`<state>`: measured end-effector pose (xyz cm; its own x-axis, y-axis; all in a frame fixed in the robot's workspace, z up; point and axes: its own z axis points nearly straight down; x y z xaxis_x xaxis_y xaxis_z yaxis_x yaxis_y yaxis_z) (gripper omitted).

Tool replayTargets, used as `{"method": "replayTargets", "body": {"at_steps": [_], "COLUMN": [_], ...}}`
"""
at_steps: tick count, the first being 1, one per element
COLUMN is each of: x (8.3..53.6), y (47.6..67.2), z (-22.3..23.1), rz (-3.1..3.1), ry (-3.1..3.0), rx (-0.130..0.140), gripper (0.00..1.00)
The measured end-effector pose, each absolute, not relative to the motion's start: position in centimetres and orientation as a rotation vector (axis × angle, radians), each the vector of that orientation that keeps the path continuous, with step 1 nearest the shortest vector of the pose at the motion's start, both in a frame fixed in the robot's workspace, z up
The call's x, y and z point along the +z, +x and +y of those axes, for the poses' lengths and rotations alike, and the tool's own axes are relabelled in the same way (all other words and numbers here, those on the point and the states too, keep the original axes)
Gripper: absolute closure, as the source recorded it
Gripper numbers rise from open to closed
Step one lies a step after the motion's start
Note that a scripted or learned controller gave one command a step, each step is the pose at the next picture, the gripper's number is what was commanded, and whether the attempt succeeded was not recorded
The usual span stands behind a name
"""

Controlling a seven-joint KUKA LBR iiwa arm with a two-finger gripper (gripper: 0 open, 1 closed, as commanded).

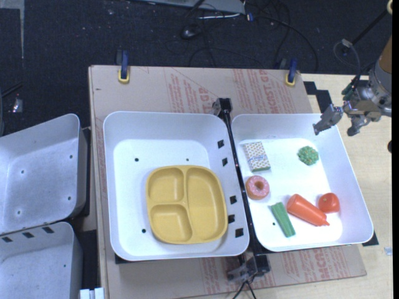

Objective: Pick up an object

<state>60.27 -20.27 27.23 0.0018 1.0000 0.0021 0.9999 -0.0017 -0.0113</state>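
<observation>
The right bin [349, 167] holds a patterned pale block [256, 156], a green broccoli piece [307, 155], a pink doughnut [257, 187], a green stick [282, 220], an orange carrot [305, 210] and a red tomato [328, 202]. My gripper [340, 122] hangs open above the bin's far right corner, up and to the right of the broccoli. Nothing sits between its fingers.
The left bin [118, 167] carries a yellow divided plate [186, 204]. A black divider [235, 173] runs between the bins. Clamps [124, 73] hold the cardboard-covered bench at the back. Spare white bins [37, 167] lie off to the left.
</observation>
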Motion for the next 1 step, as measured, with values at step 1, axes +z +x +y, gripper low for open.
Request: {"method": "replayTargets", "body": {"at_steps": [1], "x": [27.93], "y": [60.49], "z": [-20.20], "rz": [-2.224], "ry": [-2.220], "rx": [0.000], "gripper": [0.00]}}
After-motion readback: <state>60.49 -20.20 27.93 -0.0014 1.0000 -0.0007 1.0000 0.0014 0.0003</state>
